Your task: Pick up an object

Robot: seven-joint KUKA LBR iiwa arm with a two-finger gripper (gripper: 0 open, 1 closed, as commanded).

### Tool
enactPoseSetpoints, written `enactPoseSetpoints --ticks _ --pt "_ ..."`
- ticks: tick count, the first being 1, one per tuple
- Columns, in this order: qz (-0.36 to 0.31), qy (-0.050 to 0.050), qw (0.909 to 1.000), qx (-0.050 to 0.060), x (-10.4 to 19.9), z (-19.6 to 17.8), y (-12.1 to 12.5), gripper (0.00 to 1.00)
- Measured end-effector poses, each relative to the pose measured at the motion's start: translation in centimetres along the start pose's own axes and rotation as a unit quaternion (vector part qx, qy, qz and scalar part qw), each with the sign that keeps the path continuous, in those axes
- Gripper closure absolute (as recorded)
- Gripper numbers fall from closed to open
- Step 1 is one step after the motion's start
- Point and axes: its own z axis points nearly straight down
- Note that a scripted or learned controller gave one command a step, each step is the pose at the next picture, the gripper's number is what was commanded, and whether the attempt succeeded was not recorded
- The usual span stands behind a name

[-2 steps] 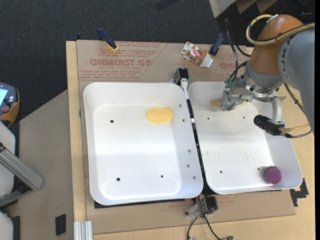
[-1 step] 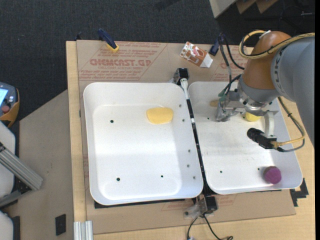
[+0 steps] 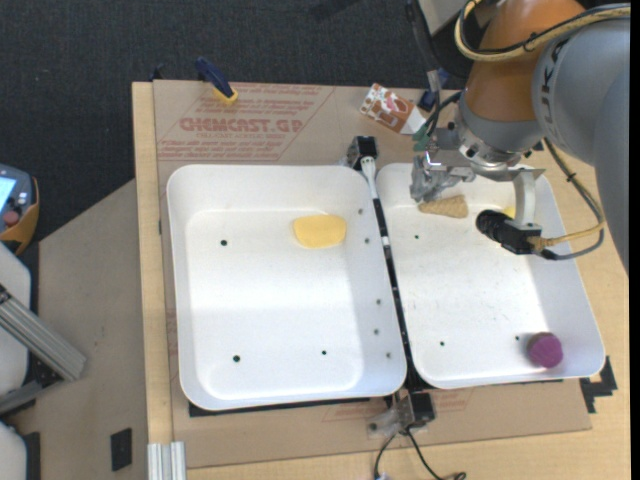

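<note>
Floor: dark speckled carpet [image 3: 90, 38] across the upper left of the frame.
Bench top: brown cardboard sheet [image 3: 250, 118] with red lettering, centre.
Clamp: blue-and-yellow clip [image 3: 216, 80] on the cardboard's upper edge.

The big robot arm [image 3: 590, 78] is smooth and grey, round like a fat pipe. Above its wrist sits a shiny orange band [image 3: 510, 53], shaped like a ball. A thin yellow cable [image 3: 475, 23] loops at 12 o'clock from the band. Below the band comes a silver ring, then the small metal end effector [image 3: 432, 190]. A black part [image 3: 505, 230] with thin cables hangs at 5 o'clock from the ring.
</note>
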Motion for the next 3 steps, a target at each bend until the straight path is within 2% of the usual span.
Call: enactPoseSetpoints --ticks 1,2,3 --pt "-0.001 0.002 1.0000 -0.005 9.5 -19.9 -0.1 1.00" --pt "0.002 0.000 0.9999 0.012 13.3 -7.8 -3.1 1.00" --pt "0.003 0.000 1.0000 0.003 13.2 -11.5 -4.1 1.00"
